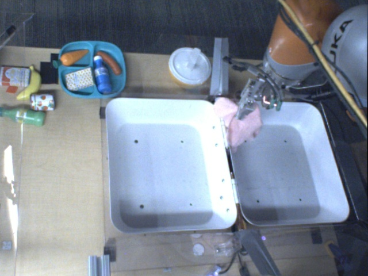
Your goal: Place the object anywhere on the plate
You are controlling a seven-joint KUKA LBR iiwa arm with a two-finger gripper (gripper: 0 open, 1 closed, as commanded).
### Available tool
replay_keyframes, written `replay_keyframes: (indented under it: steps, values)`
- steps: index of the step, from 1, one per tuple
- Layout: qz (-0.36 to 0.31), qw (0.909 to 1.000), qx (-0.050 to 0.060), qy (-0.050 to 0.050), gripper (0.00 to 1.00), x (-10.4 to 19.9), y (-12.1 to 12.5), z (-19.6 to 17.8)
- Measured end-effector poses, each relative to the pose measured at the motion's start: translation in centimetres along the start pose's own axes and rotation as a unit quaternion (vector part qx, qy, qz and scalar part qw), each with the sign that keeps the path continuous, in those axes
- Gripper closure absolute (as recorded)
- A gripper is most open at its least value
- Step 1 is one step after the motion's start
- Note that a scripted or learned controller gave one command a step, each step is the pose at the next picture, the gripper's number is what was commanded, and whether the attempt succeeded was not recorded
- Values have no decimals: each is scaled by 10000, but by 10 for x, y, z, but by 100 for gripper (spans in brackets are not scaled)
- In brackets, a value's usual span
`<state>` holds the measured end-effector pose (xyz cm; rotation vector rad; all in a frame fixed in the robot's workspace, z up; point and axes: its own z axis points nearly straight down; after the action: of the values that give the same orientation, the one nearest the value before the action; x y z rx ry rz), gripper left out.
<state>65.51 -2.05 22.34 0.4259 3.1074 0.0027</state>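
- Gripper: hung at the far left corner of the right bin, below the orange band of the KUKA arm. Whether its fingers were spread or pressed together could not be told; the metal parts blurred together against the bin wall.
- Pink cloth: a soft, crumpled, pale pink piece, lying at the far left corner of the right bin. Its upper part draped over the rim where the two bins meet; its lower part sagged down onto the bin floor.
- Key relation: the pink cloth sat directly under and slightly to the camera view's left of the gripper, its top edge touching or just beside the gripper's tip. Whether the cloth was actually pinched could not be confirmed. Its long axis ran roughly from the far rim down toward the near side, tilted a little.
- Handling judgement: limp fabric, likely to fold and trail when lifted, and it could snag on the shared rim.
- Left bin: white and shallow, just beside the right bin.
- Plate: no plain plate identifiable. The nearest candidates were a blue divided tray bearing toy food and a white round lid-like dish, both on the bench beyond the left bin, well apart from the cloth.
- Task status, judged: placement not yet done.
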Motion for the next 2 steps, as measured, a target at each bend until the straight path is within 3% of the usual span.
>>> replay_keyframes:
  steps: [1, 2]
  values:
    - [-1368, 9906, -8, -10, 100, 17, 53, -11]
    - [-1374, 9905, -8, 1, 100, 40, 98, -10]
